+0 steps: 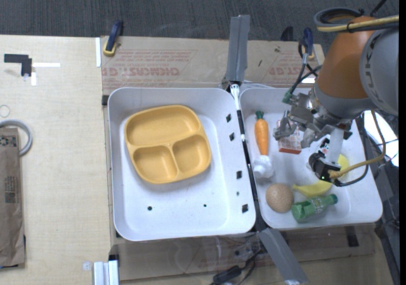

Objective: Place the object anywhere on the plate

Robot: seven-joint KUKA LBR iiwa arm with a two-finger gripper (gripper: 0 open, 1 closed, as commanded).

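A yellow three-compartment plate lies in the left bin with nothing on it. In the right bin are an orange carrot, a small white object, a beige egg-shaped ball, a yellow banana and a green bottle. My gripper hangs over the middle of the right bin, just right of the carrot. A small red-and-white thing shows directly beneath it; whether it is held is unclear.
A raised divider with black clips separates the two bins. The arm's grey body and orange band cover the right bin's far right corner, and cables loop over its right side. A brown bag lies on the bench at far left.
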